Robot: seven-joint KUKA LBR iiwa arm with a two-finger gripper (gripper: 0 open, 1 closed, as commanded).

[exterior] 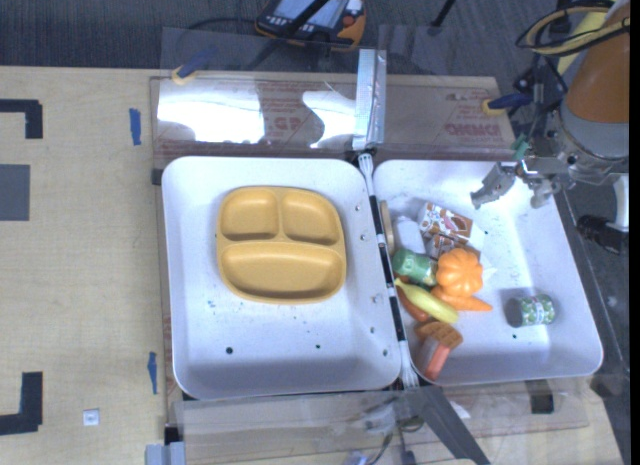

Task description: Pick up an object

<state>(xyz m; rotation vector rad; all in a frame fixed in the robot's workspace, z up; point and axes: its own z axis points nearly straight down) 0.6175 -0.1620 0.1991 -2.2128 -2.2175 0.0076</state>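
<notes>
My gripper (518, 189) hangs over the back right part of the right bin (560, 253), its two grey fingers spread apart with nothing between them. Below and left of it lies a cluster of toy food: a small printed carton (445, 225), an orange pumpkin (460, 271), a green piece (414, 266), a yellow banana (430, 305), an orange carrot piece (478, 303) and a reddish-orange piece (436, 346). A small green can (531, 310) lies apart, near the bin's right side. The gripper touches none of them.
The left bin (190, 293) holds a yellow divided plate (282, 243). A clear panel (260, 113) stands behind the bins, with a metal divider (370, 93) between them. A handheld pendant (308, 13) and cables lie beyond the bench.
</notes>
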